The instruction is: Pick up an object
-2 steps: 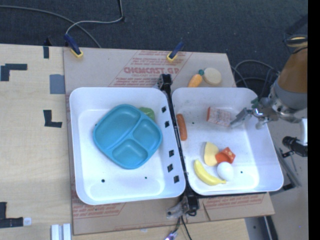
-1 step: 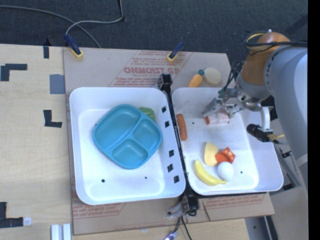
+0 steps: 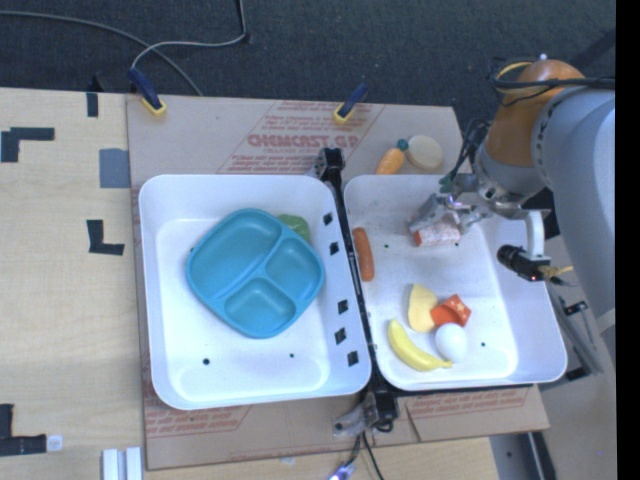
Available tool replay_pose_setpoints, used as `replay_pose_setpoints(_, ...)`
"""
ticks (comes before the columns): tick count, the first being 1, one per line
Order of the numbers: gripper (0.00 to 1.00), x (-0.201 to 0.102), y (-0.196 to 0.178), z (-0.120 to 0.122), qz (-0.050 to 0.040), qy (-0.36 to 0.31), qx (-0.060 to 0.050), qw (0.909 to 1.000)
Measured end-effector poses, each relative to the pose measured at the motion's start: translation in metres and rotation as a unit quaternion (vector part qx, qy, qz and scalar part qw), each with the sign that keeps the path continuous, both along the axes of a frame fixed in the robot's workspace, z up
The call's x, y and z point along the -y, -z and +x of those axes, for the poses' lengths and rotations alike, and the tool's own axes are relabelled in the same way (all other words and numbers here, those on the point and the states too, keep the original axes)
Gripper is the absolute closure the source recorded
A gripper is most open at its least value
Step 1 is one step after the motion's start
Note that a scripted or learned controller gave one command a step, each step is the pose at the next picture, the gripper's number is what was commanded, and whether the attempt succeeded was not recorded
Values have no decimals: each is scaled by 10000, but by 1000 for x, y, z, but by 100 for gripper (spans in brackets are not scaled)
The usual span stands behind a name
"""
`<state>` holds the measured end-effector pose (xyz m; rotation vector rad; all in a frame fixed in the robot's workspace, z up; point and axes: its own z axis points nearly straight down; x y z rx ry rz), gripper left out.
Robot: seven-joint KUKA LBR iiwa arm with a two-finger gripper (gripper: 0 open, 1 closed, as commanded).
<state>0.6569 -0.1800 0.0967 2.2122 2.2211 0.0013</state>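
Note:
My gripper (image 3: 447, 211) hangs low over the back part of the right bin (image 3: 520, 368), directly above a small whitish-pink object (image 3: 436, 235) that lies on the bin floor. The gripper overlaps the object's top edge, and I cannot tell whether they touch. Toward the bin's front lie a yellow banana (image 3: 414, 349), a white egg (image 3: 452, 343), a red-orange piece (image 3: 451, 311) and a yellow wedge (image 3: 420, 301). An orange-brown sausage (image 3: 362, 253) lies along the bin's left wall.
In the left bin (image 3: 240, 383) rests a blue divided plate (image 3: 256, 271), and a green item (image 3: 295, 225) peeks out from behind it. Behind the right bin, on the cardboard, sit a toy carrot (image 3: 392, 158) and a beige round item (image 3: 425, 151). Black clips (image 3: 330, 163) join the bins.

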Motion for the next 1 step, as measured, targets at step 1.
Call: replay_pose_setpoints(1,100,-80,2,0,8,15,-26,10000)
